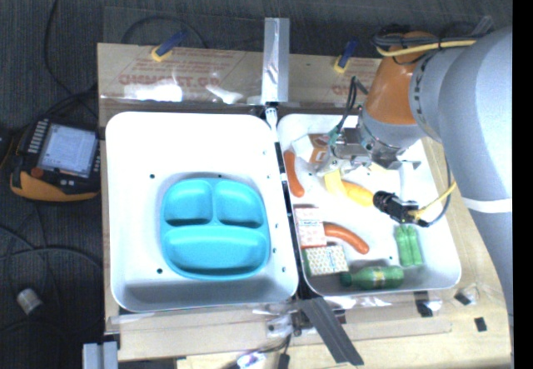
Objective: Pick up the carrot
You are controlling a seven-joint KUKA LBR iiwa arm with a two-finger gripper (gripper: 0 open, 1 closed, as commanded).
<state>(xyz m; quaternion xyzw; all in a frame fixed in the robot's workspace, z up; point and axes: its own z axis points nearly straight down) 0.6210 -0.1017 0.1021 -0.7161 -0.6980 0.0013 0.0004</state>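
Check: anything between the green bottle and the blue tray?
Camera view: the small patterned box lies between green bottle and blue tray, plus the two bins' adjoining walls.

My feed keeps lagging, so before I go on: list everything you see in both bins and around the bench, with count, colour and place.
Blue three-compartment plastic tray: 1, left bin.
Long orange carrot: 1, right bin's left wall.
Orange-red sausage: 1, right bin centre.
Yellow banana-like piece: 1, below the gripper.
Green plastic bottle: 1, right bin front.
Green ribbed piece: 1, right bin's right side.
Small printed packets: 2, red-white, beside the divider.
Handheld pendant with screen: 1, orange-black, left of the bench.
Gripper: 1, grey, over the right bin's rear.
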